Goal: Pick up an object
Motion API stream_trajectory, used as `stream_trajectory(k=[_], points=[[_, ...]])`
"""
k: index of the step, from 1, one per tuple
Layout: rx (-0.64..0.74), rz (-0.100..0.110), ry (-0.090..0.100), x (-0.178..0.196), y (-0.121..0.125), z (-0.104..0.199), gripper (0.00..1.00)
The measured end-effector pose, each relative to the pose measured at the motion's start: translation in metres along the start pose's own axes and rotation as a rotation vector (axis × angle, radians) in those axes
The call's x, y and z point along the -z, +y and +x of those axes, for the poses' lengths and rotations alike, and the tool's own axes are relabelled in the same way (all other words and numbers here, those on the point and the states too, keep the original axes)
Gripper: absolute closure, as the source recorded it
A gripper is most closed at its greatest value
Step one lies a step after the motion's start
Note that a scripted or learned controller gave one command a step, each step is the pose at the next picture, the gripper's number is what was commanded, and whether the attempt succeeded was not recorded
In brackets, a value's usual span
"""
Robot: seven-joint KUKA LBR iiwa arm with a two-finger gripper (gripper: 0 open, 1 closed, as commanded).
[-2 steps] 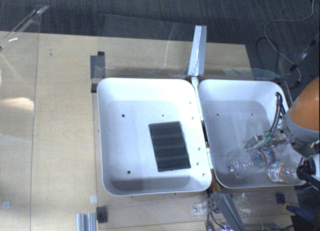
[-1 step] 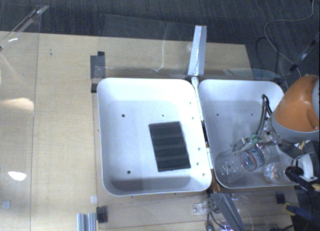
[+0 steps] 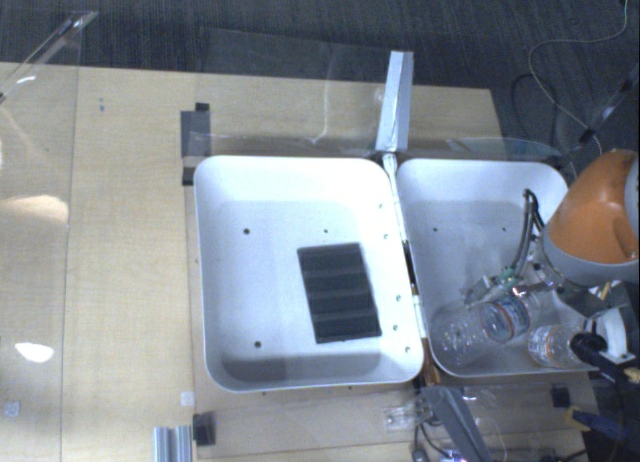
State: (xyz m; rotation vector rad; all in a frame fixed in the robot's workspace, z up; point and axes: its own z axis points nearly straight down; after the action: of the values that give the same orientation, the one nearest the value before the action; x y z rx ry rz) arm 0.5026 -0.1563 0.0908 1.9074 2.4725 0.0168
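item: gripper (image 3: pixel 515 288), two-finger, on a grey arm with an orange band (image 3: pixel 598 218). it sat low in the right shallow white bin (image 3: pixel 450 200), near that bin's front right corner, reached in from the right. whether it was open or closed could not be told; the wrist and dark cables covered it.

item: clear plastic bottle with a blue label band (image 3: pixel 485 325). it lay on its side on the floor of the right bin, by the front wall, just below and touching or nearly touching the gripper's tip. contact could not be confirmed. no part of it was seen held.

item: second clear plastic bottle (image 3: pixel 553 343). it lay on its side just right of the first, close under the arm, partly hidden by it.

item: dark grey ribbed rectangular pad (image 3: pixel 340 293). it lay flat and slightly skewed on the floor of the left shallow white bin (image 3: pixel 230 250), well apart from the gripper.

item: pale wooden bench (image 3: pixel 110 250). it bore both bins side by side.

step in hand, as judged: the descent onto the labelled bottle, at or just before the grasp; the pick was not yet done.

next move, as judged: closure across the bottle's round body, then a straight lift. the smooth clear wall would likely slip or roll, and the neighbouring bottle and bin wall left little room.
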Motion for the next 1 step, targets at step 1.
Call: stream_trajectory(k=[1], points=[[-0.018, 0.006, 0.006, -0.0030, 0.0914, 0.0412, 0.00]])
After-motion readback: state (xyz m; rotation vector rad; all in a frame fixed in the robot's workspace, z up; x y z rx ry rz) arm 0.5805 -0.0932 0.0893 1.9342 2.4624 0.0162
